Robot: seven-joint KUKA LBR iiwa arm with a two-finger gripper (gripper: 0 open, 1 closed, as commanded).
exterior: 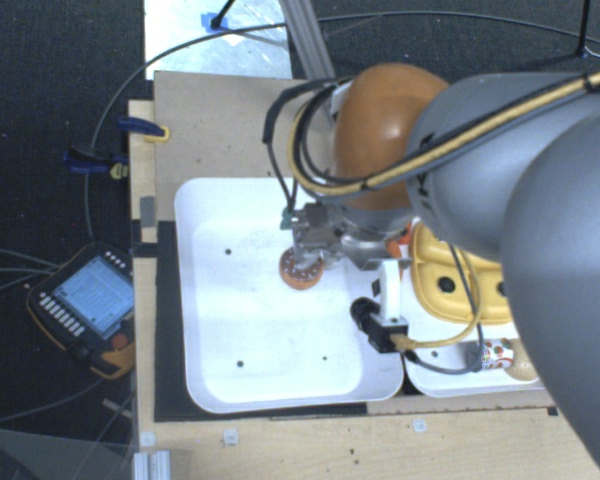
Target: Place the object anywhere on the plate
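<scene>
A small round orange-brown object (300,272) lies on the floor of the left white bin (240,328), near its middle right. My gripper (304,256) hangs straight over it, its tip at the object's top edge, and the wrist hides how the two meet. The yellow plate (450,286) sits in the right bin (460,388), with the arm's grey body covering most of it. The orange band of the arm (380,128) looms above the gripper.
A black cable plug (372,324) dangles from the wrist over the rim between the bins. A small white and tan item (505,360) lies in the right bin near the front. A teach pendant (85,303) and blue clamps (130,128) lie off the bench's left side.
</scene>
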